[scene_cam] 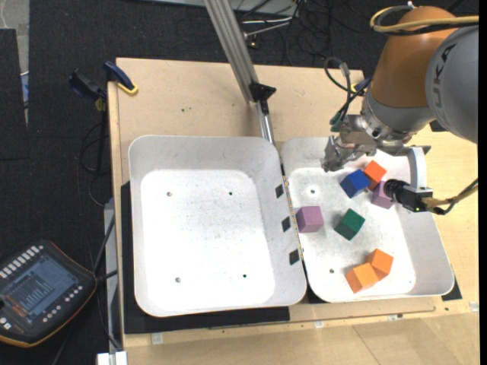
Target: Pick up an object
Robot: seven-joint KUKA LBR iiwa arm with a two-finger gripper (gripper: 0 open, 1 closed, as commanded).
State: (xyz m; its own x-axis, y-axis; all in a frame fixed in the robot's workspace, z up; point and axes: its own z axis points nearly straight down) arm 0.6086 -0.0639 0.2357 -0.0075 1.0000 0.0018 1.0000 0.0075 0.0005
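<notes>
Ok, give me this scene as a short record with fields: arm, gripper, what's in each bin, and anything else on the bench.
arm: reaches in from the right, over the right bin
gripper: low over the right bin's far end, beside the blue cube
right bin: blue cube, green cube, two purple cubes, three orange cubes
left bin: white, speckled
bench: blue clamp at the far left corner
</notes>
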